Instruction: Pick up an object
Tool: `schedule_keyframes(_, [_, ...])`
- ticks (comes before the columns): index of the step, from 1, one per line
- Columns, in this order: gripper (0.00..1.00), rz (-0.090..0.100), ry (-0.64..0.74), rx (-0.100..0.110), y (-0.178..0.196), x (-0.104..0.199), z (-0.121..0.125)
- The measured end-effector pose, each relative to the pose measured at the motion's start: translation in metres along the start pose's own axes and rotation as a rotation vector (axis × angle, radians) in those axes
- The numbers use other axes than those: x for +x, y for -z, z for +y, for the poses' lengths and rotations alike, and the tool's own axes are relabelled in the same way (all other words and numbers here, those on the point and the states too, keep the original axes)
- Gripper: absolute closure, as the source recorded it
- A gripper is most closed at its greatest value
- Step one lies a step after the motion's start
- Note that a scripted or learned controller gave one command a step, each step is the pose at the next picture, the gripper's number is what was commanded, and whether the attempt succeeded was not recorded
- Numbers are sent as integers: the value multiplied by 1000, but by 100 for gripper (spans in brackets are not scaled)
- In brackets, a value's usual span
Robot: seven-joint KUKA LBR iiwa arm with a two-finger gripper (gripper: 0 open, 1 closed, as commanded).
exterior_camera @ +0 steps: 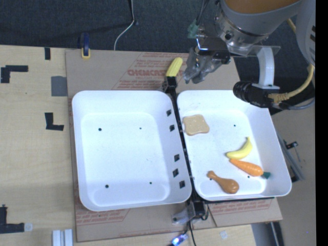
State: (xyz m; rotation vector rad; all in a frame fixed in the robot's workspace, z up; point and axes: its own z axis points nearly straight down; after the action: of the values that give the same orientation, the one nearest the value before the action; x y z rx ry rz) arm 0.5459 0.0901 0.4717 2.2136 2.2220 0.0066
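Note:
My gripper [197, 72] hangs above the far edge of the right bin [264, 118], near the seam between the two bins, with nothing visible between its fingers. In the right bin lie a slice of toast [195, 125] near the far left corner, a yellow banana [241, 149], an orange carrot [248, 167] and a brown chicken drumstick [224, 182] toward the near right. All of these lie below and apart from the gripper.
The left bin [123, 147] sits beside the right one, joined by black clips along the seam. A yellow clamp [173, 67] stands at the far end of the seam, just left of the gripper. Cardboard lies under both bins.

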Motion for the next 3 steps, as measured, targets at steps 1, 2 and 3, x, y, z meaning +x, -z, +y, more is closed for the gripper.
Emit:
schedule_keyframes(1, [100, -3, -8, 27, -179, -42, -44])
schedule_keyframes(2, [100, 1, 2, 6, -165, 3, -6])
schedule_keyframes(3, [100, 2, -6, -1, -70, -50, -64])
